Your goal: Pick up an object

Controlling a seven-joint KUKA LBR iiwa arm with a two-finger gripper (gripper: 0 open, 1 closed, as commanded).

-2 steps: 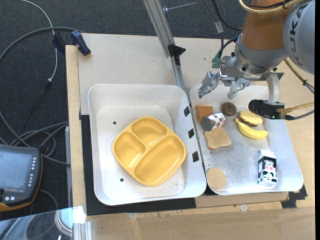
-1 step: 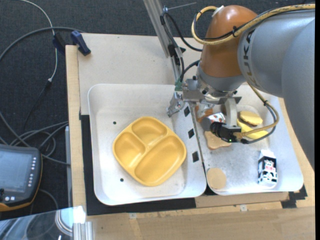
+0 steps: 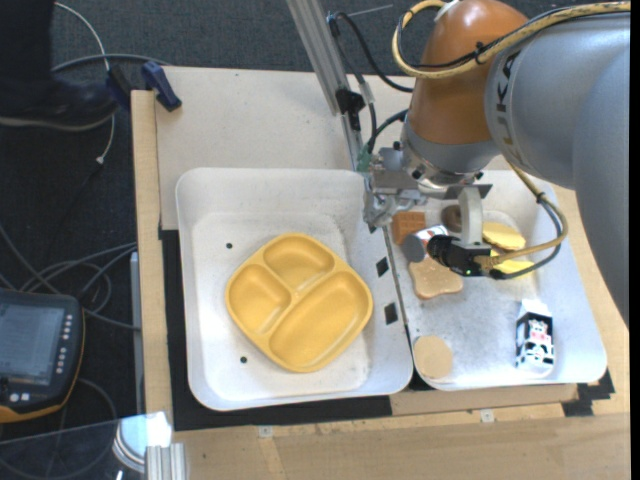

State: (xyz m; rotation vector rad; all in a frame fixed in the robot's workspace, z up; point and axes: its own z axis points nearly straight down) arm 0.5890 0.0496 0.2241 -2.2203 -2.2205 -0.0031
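Several small items lie in the bin (image 3: 590,363) on the view's right. The nearest candidate is a brown block (image 3: 407,227), which sits near that bin's far inner corner, close to the dividing wall.

Judgement: it looks like a toy food piece, light and rigid, with no evident fragility. Its faces may be smooth, so a grip across two opposite flat sides, taken low, appears soundest.

The claw (image 3: 398,200) hangs over the block's far edge, very near or touching it; contact cannot be confirmed. Whether the claw is released or clenched cannot be told, as the wrist hides it. Nothing is visibly held.

A toast-shaped slice (image 3: 436,281) lies flat just nearer the camera; it is thin and likely harder to seize from above. A cow-patterned carton (image 3: 536,340), a round tan disc (image 3: 433,357) and yellow pieces (image 3: 503,238) lie further off. A yellow divided plate (image 3: 298,300) occupies the other bin (image 3: 200,208).
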